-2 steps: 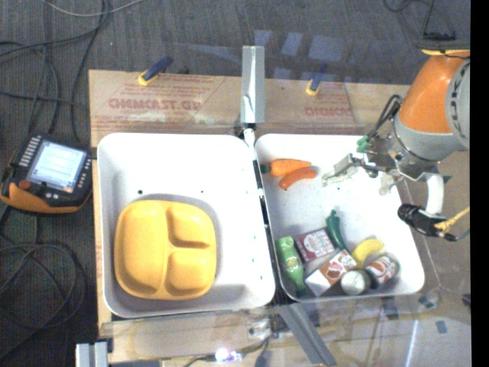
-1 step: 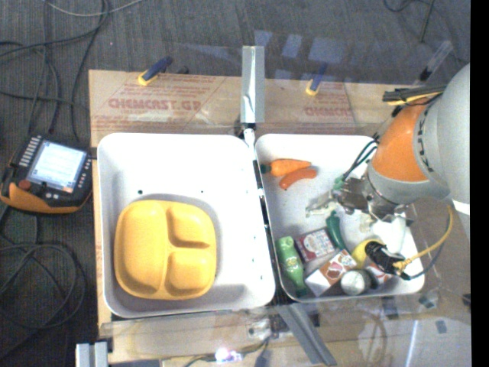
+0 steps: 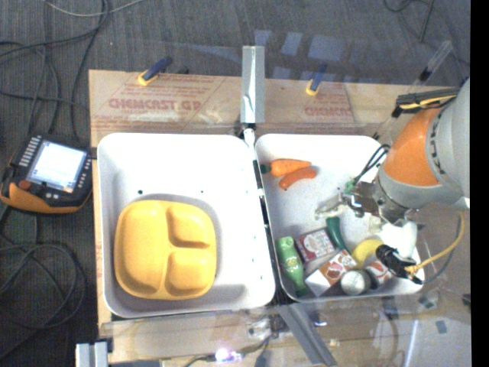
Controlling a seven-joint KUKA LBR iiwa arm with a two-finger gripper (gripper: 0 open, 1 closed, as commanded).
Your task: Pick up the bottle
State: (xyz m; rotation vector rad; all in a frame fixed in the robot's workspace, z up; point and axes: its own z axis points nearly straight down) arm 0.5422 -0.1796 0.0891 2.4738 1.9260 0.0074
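I see two white bins, the left bin [image 3: 107, 205] holding a yellow divided tray [image 3: 166, 248]. The right bin [image 3: 321, 145] holds the clutter. The arm [image 3: 428, 159] hangs over its right side, gripper [image 3: 344, 202] low; whether the fingers are apart I cannot tell. The green bottle [image 3: 290, 256] lies by the right bin's left wall, beside small cartons [image 3: 325, 254]. Two carrots [image 3: 292, 171] lie farther back.

I see a plate [image 3: 166, 249] in the left bin [image 3: 114, 147]. In the right bin [image 3: 321, 144], two carrots [image 3: 292, 172] lie near the back edge, and a bottle [image 3: 290, 259] lies by the front left corner.
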